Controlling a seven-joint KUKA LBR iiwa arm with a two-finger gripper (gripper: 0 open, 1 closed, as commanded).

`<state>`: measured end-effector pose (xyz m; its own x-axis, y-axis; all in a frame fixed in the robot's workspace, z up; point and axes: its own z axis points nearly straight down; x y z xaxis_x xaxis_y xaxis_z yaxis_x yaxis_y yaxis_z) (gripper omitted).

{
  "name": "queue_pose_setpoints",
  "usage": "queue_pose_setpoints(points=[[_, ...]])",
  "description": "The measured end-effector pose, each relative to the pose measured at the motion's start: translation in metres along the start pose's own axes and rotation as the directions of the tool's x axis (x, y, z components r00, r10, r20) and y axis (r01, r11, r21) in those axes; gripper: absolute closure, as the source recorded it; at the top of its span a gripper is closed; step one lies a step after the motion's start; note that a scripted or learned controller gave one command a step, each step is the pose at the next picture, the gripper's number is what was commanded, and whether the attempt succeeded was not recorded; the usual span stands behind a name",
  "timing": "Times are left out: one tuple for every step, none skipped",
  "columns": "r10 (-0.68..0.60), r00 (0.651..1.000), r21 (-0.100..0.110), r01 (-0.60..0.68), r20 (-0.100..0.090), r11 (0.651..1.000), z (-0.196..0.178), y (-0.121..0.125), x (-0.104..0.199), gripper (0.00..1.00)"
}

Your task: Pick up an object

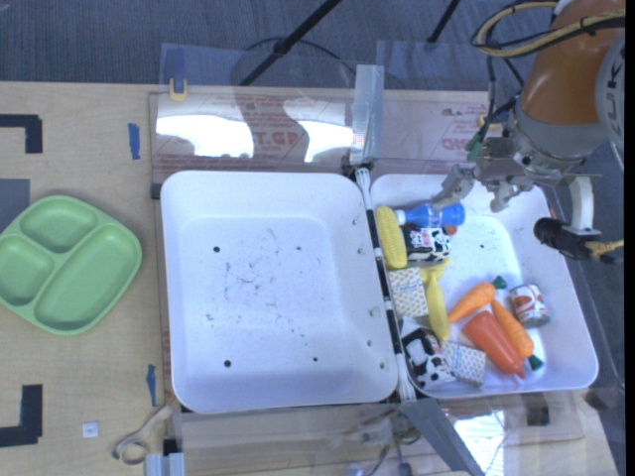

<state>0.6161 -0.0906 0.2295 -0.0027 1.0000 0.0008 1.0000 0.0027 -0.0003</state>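
Note:
The right bin (571,296) holds several toys: a blue bottle (434,215), a yellow corn cob (392,238), a black-and-white carton (429,243), a banana (436,303), two orange carrots (470,300) (504,337) and a small can (528,303). My gripper (478,190) hangs over the bin's far end, just up and right of the blue bottle. It is open, with nothing between its fingers (454,182).
The left bin (268,286) lies beside the right one, past a shared divider (382,276). A green divided plate (64,263) rests on the bench at far left. A clear wall (298,127) stands behind the bins. A second cow-patterned piece (427,360) sits in the near corner.

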Motion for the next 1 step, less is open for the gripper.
queue_pose_setpoints(points=[[-0.118, 0.993, -0.003, 0.118, 0.001, 0.993, 0.1158, -0.0499, -0.0162, 0.0]])
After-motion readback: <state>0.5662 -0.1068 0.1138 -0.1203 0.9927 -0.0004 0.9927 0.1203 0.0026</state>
